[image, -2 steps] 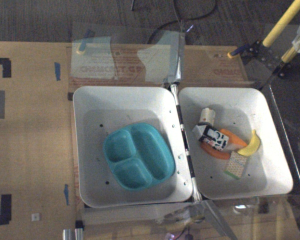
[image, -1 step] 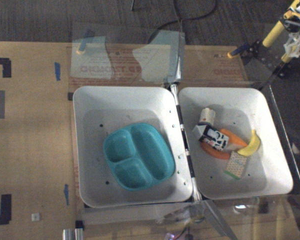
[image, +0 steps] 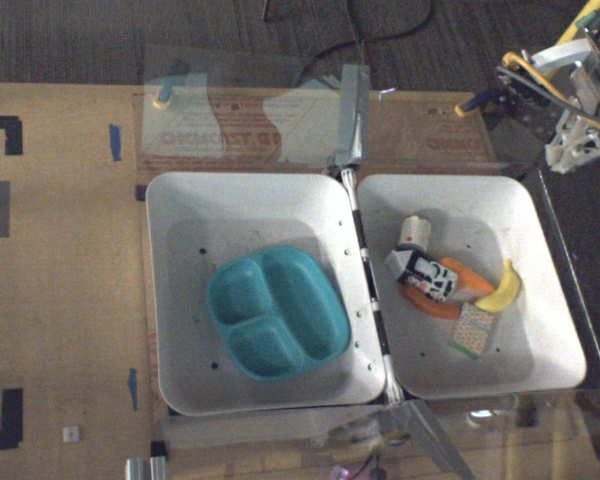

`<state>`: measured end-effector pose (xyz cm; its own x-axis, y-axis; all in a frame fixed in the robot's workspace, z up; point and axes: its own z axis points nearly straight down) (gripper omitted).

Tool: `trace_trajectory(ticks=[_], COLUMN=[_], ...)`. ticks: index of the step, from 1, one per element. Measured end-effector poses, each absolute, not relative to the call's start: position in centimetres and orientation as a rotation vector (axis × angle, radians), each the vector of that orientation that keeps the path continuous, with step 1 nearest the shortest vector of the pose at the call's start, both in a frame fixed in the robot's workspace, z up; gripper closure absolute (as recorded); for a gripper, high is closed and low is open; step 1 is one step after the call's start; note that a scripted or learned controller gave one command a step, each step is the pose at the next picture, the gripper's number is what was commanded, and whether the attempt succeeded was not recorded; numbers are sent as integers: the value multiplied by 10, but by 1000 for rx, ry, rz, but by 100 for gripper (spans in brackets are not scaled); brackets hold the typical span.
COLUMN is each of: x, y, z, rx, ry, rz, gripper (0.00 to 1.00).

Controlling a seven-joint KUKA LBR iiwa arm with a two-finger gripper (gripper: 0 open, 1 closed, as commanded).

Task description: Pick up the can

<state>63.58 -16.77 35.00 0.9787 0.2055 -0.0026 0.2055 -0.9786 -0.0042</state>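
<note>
The can (image: 414, 231) is a small pale cylinder near the back left of the right bin (image: 550, 268). It touches a black-and-white carton (image: 428, 275) just in front of it. My gripper (image: 574, 146) hangs outside the bins, above and beyond the right bin's back right corner, well away from the can, and nothing shows in it.
An orange carrot-like piece (image: 450, 288), a yellow banana (image: 502, 288) and a small green-and-tan box (image: 471, 330) lie close together mid-bin, right of the carton. The left bin (image: 180, 218) holds a teal divided plate (image: 277, 311). A metal divider (image: 352, 118) stands behind the bins.
</note>
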Motion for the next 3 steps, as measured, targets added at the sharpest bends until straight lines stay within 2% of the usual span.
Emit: trace_trajectory(ticks=[1, 2, 3], x=[591, 591, 660], y=[-224, -224, -180], z=[434, 433, 228], rx=[-3115, -3115, -3084], ry=[-411, -411, -583], rz=[0, 1, 4], gripper=[100, 0, 0])
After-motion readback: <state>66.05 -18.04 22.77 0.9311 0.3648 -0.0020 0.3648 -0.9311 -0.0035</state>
